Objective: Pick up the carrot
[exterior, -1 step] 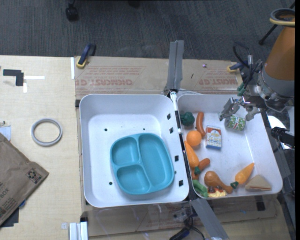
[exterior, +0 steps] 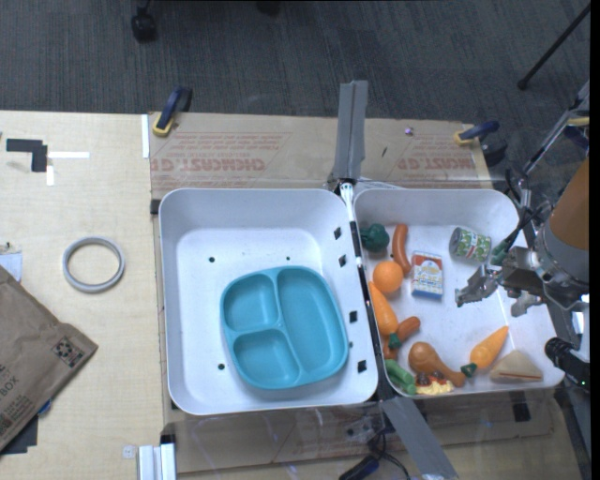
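Floor (exterior: 281, 47): dark grey carpet across top of view. Chair castor (exterior: 143, 23) upper left; black stand leg (exterior: 558, 47) upper right. Bench top (exterior: 75, 178): pale wood, w/ cardboard sheet (exterior: 244, 155) at rear held by blue-and-yellow clamps (exterior: 172, 108). Roll of tape (exterior: 94, 263) lying flat at left. Brown cardboard box (exterior: 33, 361) at lower left edge. Lighting even, no hard shadows.

Bright, even overhead light, soft shadows, mild glare on white bins (exterior: 178, 281), sharp focus.
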`<move>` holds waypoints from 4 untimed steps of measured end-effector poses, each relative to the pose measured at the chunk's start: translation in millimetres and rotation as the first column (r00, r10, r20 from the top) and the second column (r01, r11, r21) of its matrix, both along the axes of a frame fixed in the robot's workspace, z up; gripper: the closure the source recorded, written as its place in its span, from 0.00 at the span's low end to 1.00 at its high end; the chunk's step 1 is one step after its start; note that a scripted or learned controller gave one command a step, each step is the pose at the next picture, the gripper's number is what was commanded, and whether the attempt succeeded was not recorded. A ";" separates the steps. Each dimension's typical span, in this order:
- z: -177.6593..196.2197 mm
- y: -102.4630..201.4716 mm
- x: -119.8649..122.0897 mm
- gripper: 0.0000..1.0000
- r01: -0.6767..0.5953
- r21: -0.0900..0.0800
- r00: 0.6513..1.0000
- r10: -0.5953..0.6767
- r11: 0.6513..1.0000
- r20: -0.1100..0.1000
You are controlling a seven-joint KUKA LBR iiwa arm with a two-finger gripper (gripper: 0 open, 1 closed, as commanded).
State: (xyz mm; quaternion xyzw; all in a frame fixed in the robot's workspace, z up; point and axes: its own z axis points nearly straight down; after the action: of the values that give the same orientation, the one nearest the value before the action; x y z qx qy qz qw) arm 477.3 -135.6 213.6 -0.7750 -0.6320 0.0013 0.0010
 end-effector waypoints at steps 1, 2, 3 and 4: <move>-122.3 -60.6 0.0 0.00 -0.251 0.000 0.968 0.251 0.968 0.003; -122.2 -56.6 0.2 0.00 -0.536 0.001 0.844 0.536 0.844 0.003; -122.6 -35.4 -0.1 0.00 -0.283 0.001 0.959 0.283 0.959 0.002; -121.9 -53.2 0.2 0.00 -0.459 0.000 0.888 0.459 0.888 0.003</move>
State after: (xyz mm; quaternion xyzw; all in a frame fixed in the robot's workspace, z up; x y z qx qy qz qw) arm 477.5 -188.8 91.7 -0.6038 -0.7972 0.0000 -0.0002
